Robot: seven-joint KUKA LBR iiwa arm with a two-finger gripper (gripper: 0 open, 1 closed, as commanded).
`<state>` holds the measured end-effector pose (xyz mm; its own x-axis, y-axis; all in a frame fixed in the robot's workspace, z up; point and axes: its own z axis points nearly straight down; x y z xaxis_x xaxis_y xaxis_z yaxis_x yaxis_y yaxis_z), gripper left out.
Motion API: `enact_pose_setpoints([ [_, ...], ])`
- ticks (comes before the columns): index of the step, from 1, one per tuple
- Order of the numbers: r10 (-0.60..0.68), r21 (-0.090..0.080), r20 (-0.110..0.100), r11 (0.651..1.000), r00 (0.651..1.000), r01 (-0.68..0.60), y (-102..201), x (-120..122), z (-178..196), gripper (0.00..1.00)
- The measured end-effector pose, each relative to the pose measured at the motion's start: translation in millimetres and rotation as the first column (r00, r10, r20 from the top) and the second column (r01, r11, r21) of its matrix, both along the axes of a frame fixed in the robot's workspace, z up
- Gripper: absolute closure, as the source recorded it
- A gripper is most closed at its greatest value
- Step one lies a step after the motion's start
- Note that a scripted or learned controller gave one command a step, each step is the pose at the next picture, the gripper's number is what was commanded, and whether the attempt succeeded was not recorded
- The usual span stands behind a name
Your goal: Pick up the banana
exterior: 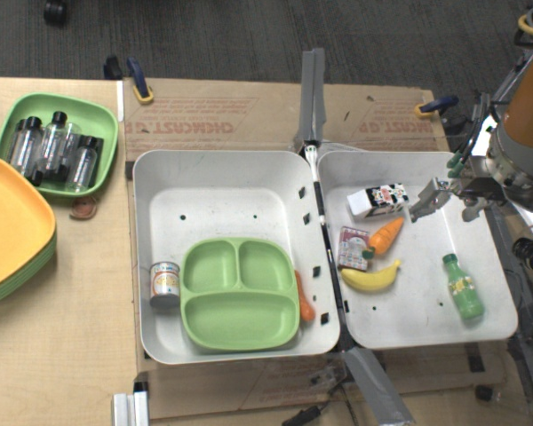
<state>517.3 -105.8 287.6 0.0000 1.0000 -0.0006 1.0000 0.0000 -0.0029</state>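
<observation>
A grey KUKA arm [515, 162] at the frame's right edge, its broad orange band [526, 114] capping a pale metallic wrist. Below, dark brackets and thin cables cluster around the pincer [448, 201], whose slim grey metal fingers [424, 204] carry small green-tinted fittings nearby.

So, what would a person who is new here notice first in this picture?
Probably the big green divided plastic plate filling the left white bin. Next, the yellow banana in the right white bin, with an orange toy carrot just above it and a green plastic bottle to its right.
</observation>
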Motion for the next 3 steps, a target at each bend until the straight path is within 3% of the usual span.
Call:
enact_pose_setpoints([
  [1,0.166,0.002,0.000,0.986,0.986,-0.166,-13.3,-27.0,-194.5,0.00],
  [2,-0.076,0.001,0.001,0.997,0.997,0.076,-0.5,-4.4,-196.7,0.00],
  [3,-0.060,0.001,-0.001,0.998,0.998,0.060,-19.0,-32.2,-196.8,0.00],
])
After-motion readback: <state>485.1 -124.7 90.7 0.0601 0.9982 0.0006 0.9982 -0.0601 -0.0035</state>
